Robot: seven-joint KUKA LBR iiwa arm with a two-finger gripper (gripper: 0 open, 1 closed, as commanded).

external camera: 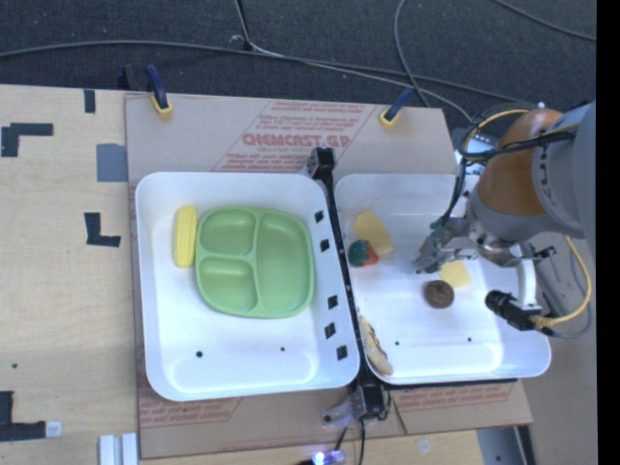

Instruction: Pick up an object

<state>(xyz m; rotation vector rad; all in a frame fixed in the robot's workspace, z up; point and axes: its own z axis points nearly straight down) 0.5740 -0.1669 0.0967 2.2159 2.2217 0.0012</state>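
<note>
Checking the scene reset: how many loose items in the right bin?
5: pale yellow piece, red-green ball, yellow piece and brown round by the arm, one at the front-left corner. Arm may hide more.

The arm (567, 168) has a smooth grey rounded shell, with a wide orange band (509, 177) above the wrist. Thin black and yellow cables run along its side. A black cylinder part sticks out below. The hand (436, 255) is dark grey metal.
</note>
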